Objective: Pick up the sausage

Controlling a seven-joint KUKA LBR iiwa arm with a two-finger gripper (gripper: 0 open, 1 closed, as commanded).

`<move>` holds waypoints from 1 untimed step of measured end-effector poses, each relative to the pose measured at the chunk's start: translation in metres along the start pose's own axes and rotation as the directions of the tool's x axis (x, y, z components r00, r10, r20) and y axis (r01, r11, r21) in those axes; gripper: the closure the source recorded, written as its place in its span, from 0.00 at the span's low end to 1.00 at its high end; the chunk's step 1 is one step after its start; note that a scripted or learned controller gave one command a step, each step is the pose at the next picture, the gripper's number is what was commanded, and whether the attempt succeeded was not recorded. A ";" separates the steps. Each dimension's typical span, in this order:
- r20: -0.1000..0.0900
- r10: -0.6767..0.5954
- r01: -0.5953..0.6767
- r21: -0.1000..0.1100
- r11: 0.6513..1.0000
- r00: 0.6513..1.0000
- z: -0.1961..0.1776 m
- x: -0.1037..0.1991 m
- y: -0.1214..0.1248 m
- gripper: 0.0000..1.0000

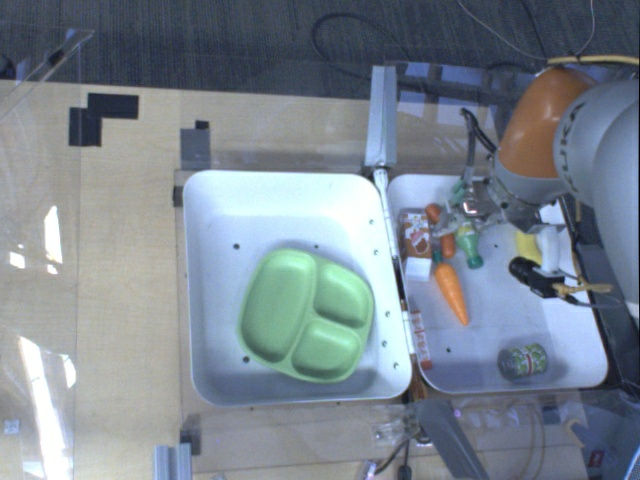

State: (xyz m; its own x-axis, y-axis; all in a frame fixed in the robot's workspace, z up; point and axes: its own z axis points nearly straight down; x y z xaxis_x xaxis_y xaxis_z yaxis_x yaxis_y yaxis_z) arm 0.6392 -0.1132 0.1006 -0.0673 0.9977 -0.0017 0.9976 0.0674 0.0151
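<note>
Item: sausage point(434, 214). Small, reddish-brown, in the right bin point(590, 368), near that bin's far left corner. It lies just beside the far end of a red-and-white packet point(415, 234) that rests along the bin's left wall.

Claw: gripper point(462, 213), reaching in from the right and low over the far part of the right bin. The sausage is just to its left, very close; contact cannot be made out. How wide the claw stands cannot be told from this angle, and nothing is plainly held.

Other contents, right bin: a small green thing point(470, 256) just nearer than the gripper; a carrot point(451, 292) lying aslant towards the middle; a can point(523, 361) on its side near the near right corner.

Left bin point(210, 368): one green divided plate point(306, 314), towards the near right part.

Surface: pale wood bench point(100, 298), both bins side by side on it, a metal post point(381, 118) standing at the far end between them, black tape marks point(100, 116) near the far left corner.

Room: dark carpet point(200, 18) beyond the bench's far edge, with loose cables point(345, 40) lying on it.
</note>
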 end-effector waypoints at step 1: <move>-0.002 0.021 -0.021 0.008 1.000 1.000 -0.086 0.083 0.038 1.00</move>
State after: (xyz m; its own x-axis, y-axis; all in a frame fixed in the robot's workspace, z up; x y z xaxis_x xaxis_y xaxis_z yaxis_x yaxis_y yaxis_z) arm 0.6701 -0.0274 0.1869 -0.0465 0.9989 0.0004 0.9989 0.0465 0.0073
